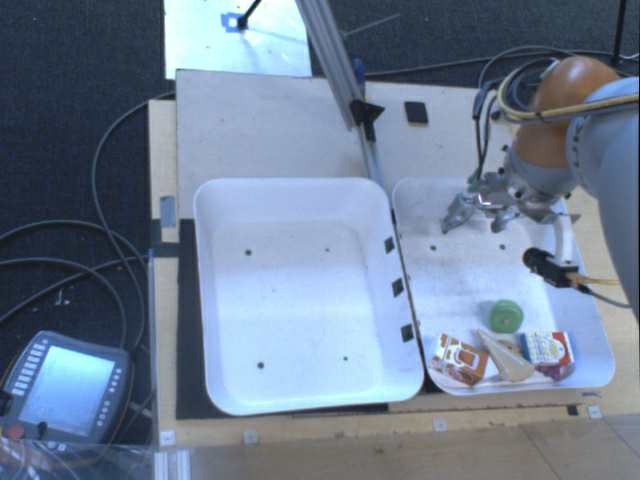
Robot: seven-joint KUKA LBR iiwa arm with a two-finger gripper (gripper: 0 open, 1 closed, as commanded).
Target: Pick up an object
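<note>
Two bins side by side on bench point(280, 118): left bin point(300, 193), right bin point(600, 353), rims touching. Right bin's near end holds four things in cluster: ball point(506, 316) farthest back, packet point(459, 359) at left, wedge point(505, 357) in middle, carton point(548, 349) at right, wedge touching carton. Gripper point(480, 211) above right bin's far end, well apart from cluster. Pendant point(62, 388) on floor, left of bench. Pole point(335, 53) slants across bench behind bins.

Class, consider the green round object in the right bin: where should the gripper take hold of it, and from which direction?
Probably from straight above, closing across the middle of the green round object: it stands apart from the packets, with bare bin floor on its sides.
</note>
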